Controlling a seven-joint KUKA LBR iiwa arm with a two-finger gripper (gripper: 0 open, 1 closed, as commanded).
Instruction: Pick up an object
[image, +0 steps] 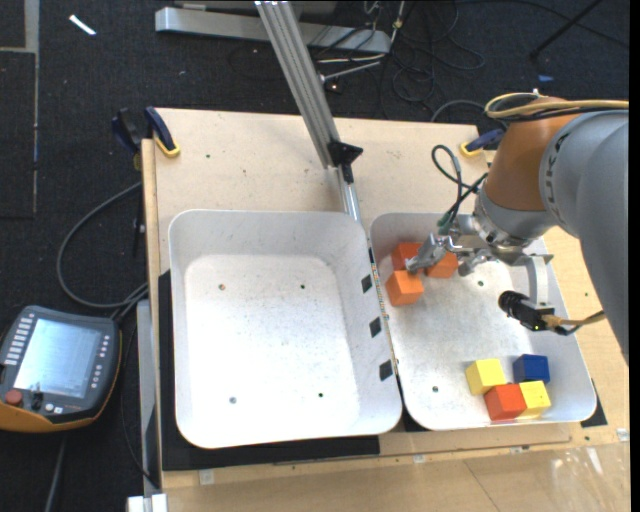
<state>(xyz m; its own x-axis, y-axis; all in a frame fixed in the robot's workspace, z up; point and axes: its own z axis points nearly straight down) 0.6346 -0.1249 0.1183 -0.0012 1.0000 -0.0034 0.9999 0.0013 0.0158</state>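
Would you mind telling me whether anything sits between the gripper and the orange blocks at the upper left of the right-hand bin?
Nothing visible does. The gripper is right over the cluster of orange cube blocks in the right white bin; the other blocks lie far off in the lower corner.

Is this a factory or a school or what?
Probably a robot lab. A robot arm reaches over white bins of toy blocks, and a control pendant sits beside the bench.

A pale wooden bench (260, 160) stands on dark carpet (70, 150) (black cables (90, 240) trail across it), a handheld control pendant (55, 365) left.
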